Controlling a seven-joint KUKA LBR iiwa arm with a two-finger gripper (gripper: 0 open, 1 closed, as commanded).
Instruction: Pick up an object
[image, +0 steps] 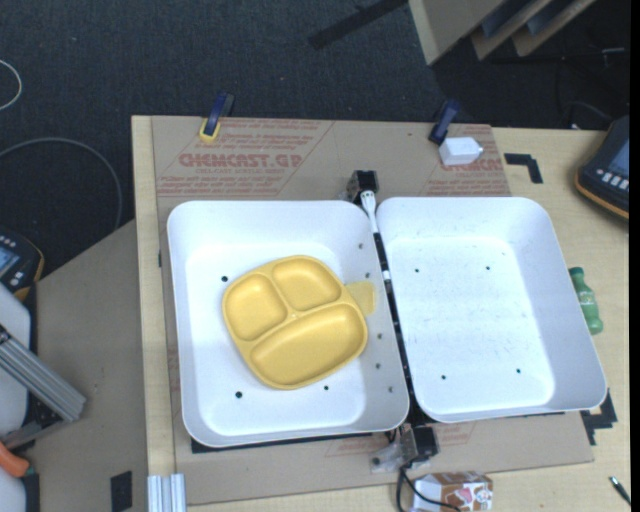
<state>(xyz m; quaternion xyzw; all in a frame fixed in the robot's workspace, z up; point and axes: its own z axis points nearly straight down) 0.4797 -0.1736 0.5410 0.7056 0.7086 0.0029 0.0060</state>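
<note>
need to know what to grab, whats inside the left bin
The left bin holds one yellow divided plate with three compartments, lying flat. A small yellow piece pokes out at its right edge. Anything beneath the plate is covered.

I am finding little here that I can call my own body with any certainty. At the lower left edge a grey bar (45, 385), ribbed along its length, is slanting across a white rounded shape, and an orange tip (9, 462) is peeking in just below it. I cannot tell whether either is belonging to me or to other gear.
</note>
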